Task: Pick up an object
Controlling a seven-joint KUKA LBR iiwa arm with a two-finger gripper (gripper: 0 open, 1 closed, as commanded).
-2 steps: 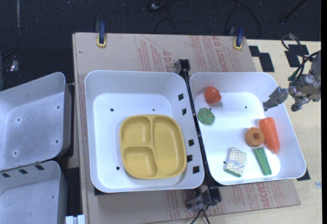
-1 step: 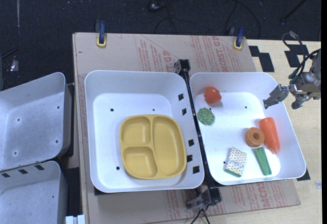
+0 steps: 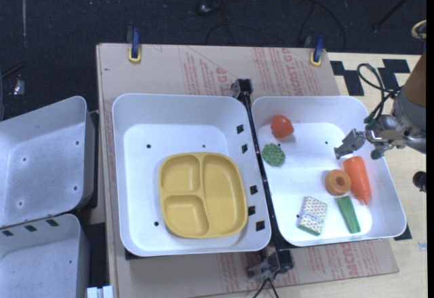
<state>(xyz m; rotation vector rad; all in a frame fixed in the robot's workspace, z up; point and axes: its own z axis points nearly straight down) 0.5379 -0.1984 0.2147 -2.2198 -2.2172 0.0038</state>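
The camera view looks down on a tabletop of brown board that carries 2 shallow white bins side by side. The left bin holds 1 yellow tray with 3 compartments, lying flat near the middle of the bin.

The right bin holds 6 small things. A red tomato lies near the far left part, and a green round thing like broccoli lies just beside it, a little closer to the camera. An orange ring like a doughnut is near the middle right, touching or almost touching an orange carrot that lies along the right side. A green stick (maybe a bean or a cucumber piece) lies below the carrot, and a small box with a green and white pattern lies to its left, near the front wall.

The arm comes in from the right. Its jaws hang over the right part of the right bin, just above the top end of the carrot. They look spread apart, with nothing between them
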